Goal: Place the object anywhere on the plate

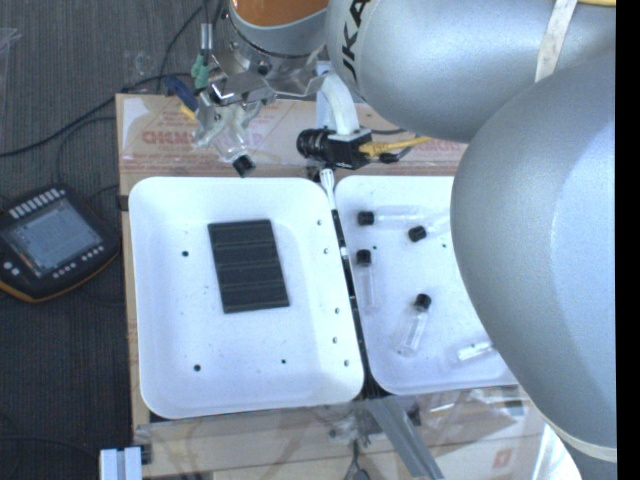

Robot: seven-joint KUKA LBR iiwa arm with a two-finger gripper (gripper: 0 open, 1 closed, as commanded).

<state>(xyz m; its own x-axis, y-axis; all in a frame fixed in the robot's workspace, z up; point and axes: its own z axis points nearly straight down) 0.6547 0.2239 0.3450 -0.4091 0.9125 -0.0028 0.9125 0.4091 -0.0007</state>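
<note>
clear glass vial with a black cap (237, 155) held in the jaws above the left white bin (160, 298)
its body looks transparent, tilted, cap lowest; dark ribbed rectangular plate (248, 265) lies flat below.

Bench (128, 298) bearing two white bins (160, 268).

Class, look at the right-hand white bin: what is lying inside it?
Inside the right bin lie several small clear vials with black caps; one sits near its middle. The grey arm covers the bin's right part, so anything there is hidden.
</note>
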